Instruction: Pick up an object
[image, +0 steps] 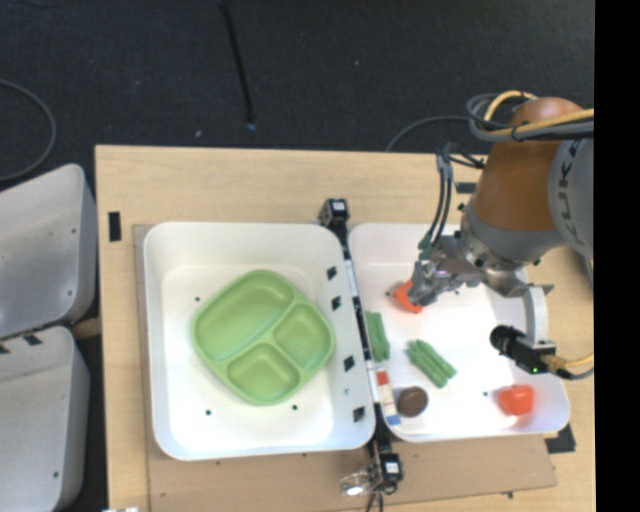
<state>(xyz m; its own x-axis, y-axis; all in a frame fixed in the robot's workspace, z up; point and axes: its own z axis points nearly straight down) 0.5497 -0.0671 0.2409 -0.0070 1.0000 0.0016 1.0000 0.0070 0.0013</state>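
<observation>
Gripper (428, 288) hangs low over the right bin (470, 425), touching a small orange piece (404, 297) just left of it, apparently lined up to grasp; its grip state is unclear.

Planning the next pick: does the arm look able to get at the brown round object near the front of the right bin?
Probably yes. The brown round object lies uncovered in the right bin, apart from the green piece beside it. The end effector is over the same bin, near an orange object.

Pincer (425, 287) over orange piece (405, 298)
</observation>
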